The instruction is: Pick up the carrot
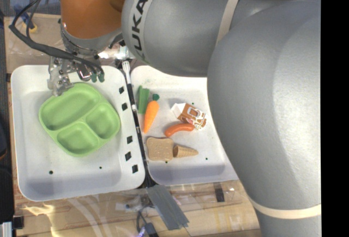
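The carrot (150, 113), orange with a green top, lies in the right bin (215, 168) near its left wall, pointing toward the front. My gripper (71, 75) hangs over the back left corner of the left bin (32, 176), just behind the green divided plate (79, 118). It is well to the left of the carrot, with the bin wall between them. Nothing shows between its fingers.
In the right bin lie a green vegetable (143, 97) beside the carrot's top, a red sausage (179, 129), a small orange-and-white packet (191, 115), a slice of bread (159, 149) and an ice-cream cone (185, 150). The arm's large grey body covers the right side.
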Controlling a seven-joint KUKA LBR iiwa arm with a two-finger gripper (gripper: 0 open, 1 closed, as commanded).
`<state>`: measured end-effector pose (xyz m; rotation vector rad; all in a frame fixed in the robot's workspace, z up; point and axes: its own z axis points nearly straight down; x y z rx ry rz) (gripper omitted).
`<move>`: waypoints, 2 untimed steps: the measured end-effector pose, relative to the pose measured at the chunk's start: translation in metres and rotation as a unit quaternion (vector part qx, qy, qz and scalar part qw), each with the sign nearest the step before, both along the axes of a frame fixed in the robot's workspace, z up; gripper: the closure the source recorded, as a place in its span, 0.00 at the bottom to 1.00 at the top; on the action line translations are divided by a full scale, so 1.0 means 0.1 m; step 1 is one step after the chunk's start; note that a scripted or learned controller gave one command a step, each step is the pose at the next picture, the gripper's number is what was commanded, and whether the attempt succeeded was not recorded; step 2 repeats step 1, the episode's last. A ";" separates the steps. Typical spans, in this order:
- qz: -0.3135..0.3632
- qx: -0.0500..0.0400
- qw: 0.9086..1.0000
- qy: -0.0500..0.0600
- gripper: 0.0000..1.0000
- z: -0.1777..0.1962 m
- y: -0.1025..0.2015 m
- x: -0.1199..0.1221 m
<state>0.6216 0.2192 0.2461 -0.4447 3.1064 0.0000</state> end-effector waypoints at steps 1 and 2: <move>0.001 0.000 1.000 0.001 1.00 -0.10 0.00 0.35; 0.001 0.000 1.000 0.001 1.00 -0.10 0.00 0.35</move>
